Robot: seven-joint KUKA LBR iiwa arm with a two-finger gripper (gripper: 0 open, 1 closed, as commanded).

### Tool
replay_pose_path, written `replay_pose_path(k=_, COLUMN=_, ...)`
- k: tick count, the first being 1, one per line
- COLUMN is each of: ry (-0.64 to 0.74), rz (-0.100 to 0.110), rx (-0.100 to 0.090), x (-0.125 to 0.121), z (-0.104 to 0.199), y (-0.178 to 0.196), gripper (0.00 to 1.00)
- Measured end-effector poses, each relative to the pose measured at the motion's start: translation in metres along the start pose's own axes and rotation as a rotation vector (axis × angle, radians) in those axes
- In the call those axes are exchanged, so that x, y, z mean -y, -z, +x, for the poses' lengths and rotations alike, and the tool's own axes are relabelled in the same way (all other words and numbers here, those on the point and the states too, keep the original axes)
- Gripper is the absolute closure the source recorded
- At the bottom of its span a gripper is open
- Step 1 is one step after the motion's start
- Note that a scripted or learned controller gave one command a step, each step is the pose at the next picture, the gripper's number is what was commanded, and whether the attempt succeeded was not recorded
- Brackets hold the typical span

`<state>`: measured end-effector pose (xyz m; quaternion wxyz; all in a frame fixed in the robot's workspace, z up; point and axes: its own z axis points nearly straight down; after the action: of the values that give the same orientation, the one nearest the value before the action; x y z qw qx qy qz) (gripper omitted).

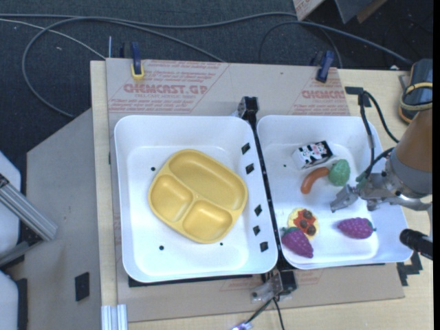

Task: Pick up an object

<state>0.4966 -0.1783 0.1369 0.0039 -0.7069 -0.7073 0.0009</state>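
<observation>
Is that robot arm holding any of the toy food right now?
No. The gripper hovers with nothing between its jaws, above the purple grapes and just below the green vegetable.

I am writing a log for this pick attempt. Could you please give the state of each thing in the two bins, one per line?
Yellow divided plate: upright, flat in left bin.
Black-and-white box: lying in right bin.
Orange sausage: lying, touching green ball.
Green ball: resting on the bin floor.
Pizza slice: lying flat.
Two purple grape bunches: lying, not held.
Gripper: low over right bin.
</observation>
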Motion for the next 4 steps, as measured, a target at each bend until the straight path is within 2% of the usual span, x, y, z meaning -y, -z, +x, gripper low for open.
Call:
replay_pose_path(k=1, ry=0.0, rz=-0.007, rx=0.003, x=-0.002, z=-0.001, y=0.014, gripper=1.0)
replay_pose_path(k=2, ry=0.0, rz=-0.012, rx=0.007, x=-0.003, z=-0.01, y=0.074, gripper=1.0)
replay_pose_path(k=3, ry=0.001, rz=-0.012, rx=0.006, x=-0.004, z=-0.01, y=0.107, gripper=1.0)
replay_pose_path(k=4, ry=0.006, rz=-0.005, rx=0.001, x=-0.021, z=0.041, y=0.094, gripper=1.0)
